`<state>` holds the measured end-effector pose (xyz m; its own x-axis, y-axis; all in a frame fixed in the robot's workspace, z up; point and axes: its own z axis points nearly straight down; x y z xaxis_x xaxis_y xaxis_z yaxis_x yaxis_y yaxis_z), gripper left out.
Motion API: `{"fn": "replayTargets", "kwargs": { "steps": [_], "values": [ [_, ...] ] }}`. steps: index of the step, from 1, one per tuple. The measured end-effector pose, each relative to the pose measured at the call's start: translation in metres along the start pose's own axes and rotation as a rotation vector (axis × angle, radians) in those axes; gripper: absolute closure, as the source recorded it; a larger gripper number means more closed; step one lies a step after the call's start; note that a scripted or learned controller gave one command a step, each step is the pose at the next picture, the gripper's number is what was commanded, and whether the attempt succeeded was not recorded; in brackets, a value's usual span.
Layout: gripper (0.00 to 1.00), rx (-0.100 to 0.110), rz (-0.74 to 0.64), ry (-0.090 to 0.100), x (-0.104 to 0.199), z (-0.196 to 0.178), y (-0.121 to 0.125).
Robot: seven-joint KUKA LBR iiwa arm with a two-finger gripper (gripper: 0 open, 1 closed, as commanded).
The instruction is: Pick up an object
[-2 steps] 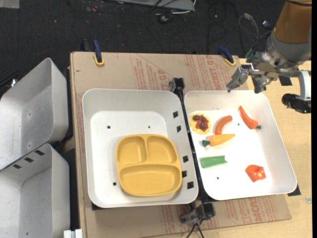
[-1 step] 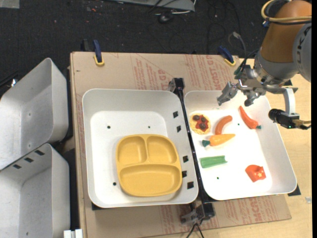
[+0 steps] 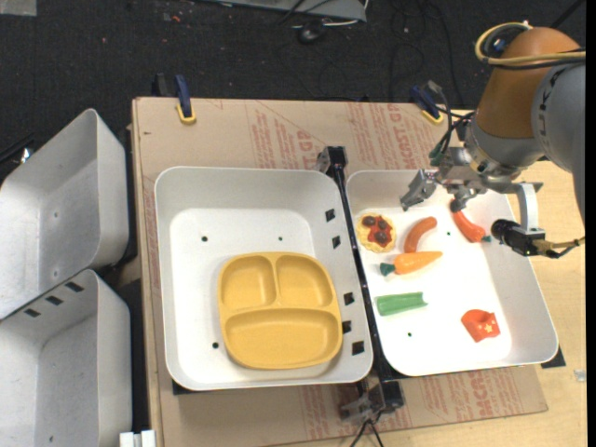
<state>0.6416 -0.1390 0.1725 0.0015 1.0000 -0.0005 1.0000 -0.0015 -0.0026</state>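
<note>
Right bin (image 3: 521, 277): gripper (image 3: 445, 186) hovers by far rim, jaws spread; sausage (image 3: 420, 234) just beside.

Yellow divided tray (image 3: 279, 310); white bins (image 3: 186, 194); orange carrot (image 3: 416, 263); green pod (image 3: 401, 303); red pepper piece (image 3: 480, 324); red sausage (image 3: 420, 234).

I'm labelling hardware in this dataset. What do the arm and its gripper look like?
The arm is grey, with a rounded orange band above the wrist and a yellowish cable looped over the top of the band. Below it sits a dark metal gripper with thin wires running along it. A white bracket carrying a black part sticks out beside the wrist.
</note>
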Motion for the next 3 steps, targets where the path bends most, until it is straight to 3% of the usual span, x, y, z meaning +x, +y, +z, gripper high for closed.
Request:
{"fn": "replayTargets", "kwargs": {
  "steps": [1,2,3],
  "values": [
    [0.00,0.000,-0.004,0.001,0.011,0.053,0.001],
    [1.00,-0.005,-0.003,0.000,0.010,0.040,0.002],
    [1.00,-0.010,-0.004,-0.001,0.012,-0.025,0.002]
  ]
}}
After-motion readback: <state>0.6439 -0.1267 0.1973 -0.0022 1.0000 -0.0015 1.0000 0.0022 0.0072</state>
